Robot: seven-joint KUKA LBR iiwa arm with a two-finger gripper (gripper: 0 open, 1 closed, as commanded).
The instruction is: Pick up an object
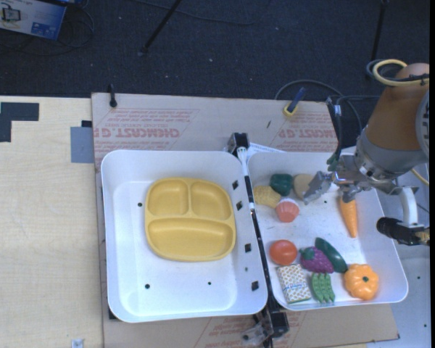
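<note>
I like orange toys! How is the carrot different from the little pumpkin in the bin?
The carrot is long and thin, tapering to a point; the pumpkin is round and squat. The carrot lies near the gripper, higher in the right bin; the pumpkin sits at the bin's near corner beside the green pea pods. The pumpkin is a yellower orange. Both are orange toy foods.

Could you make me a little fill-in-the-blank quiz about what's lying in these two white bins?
1. The yellow divided plate lies in the ____ bin.
2. The toy pumpkin sits in the right bin's near-right corner, and its colour is ____.
3. The plate has ____ compartments.
4. The toy carrot lies just below the arm's ____, in the right bin.

Missing words: left; orange; three; tool
</note>
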